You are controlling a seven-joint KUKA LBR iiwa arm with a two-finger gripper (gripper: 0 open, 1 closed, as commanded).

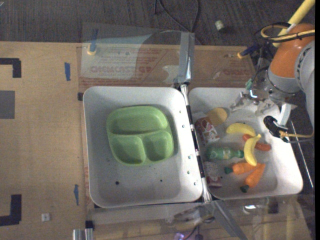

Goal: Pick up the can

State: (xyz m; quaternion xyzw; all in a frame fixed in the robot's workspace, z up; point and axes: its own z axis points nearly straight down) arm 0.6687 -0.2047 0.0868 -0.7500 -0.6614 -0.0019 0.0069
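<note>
The can (206, 129) is seen lying against the left wall of the right bin (287, 181). It is judged light, stiff, smooth and apt to roll, and is best gripped across its middle. It is crowded by a lemon (218, 115) and a green bottle (225, 153). Whether the gripper (257, 102) is open cannot be told.

A robotics lab, by the look of it, not a home. The tool (256, 98) hangs from a grey and orange arm (290, 59) over one of two white bins (95, 184) on a plywood desk (40, 149). Well away from the tool the desk bears black tape corner marks (12, 67) and blue tape strips (67, 71); beyond the tool a black cable (192, 9) loops across grey carpet (75, 4). Plastic toy food (240, 129) lies near the tool.
</note>
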